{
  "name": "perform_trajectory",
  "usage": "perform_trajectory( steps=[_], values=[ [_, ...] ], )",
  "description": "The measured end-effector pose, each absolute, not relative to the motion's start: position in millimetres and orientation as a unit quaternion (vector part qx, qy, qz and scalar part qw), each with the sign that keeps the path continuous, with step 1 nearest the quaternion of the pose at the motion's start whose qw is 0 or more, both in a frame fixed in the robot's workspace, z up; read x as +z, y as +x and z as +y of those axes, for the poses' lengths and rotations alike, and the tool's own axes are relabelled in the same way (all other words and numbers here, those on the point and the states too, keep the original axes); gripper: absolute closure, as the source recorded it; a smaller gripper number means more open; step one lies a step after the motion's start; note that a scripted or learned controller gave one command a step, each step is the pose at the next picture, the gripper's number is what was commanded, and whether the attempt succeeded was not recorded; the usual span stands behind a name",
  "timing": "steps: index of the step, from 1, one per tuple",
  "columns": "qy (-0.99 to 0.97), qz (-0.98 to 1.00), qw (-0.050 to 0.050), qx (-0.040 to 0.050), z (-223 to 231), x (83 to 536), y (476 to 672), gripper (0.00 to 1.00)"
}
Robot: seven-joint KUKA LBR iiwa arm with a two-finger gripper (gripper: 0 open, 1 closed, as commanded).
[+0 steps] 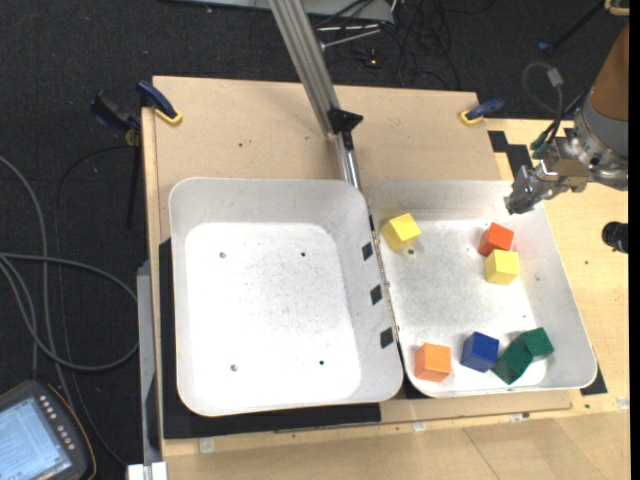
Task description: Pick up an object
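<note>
A robotics lab is indicated — not a home or a shop. A plywood bench (300, 133) is fixed with blue clamps (158, 101) above dark carpet, where loose cables (40, 268) are trailed. A metal camera mast (305, 48) is mounted over two white bins (190, 208), and a teach pendant (35, 433) is seen at the lower-left corner.
</note>
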State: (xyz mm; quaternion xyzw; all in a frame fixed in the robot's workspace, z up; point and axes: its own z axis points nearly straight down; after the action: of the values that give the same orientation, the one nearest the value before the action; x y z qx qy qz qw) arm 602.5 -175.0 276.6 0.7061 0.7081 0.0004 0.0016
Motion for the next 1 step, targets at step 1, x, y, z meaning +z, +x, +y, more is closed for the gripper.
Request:
perform_trajectory(
  steps=[1],
  values=[
    [0.705, 0.710, -0.001, -0.0001, -126.7, 261.2, 593.1, 1.00]
  ],
)
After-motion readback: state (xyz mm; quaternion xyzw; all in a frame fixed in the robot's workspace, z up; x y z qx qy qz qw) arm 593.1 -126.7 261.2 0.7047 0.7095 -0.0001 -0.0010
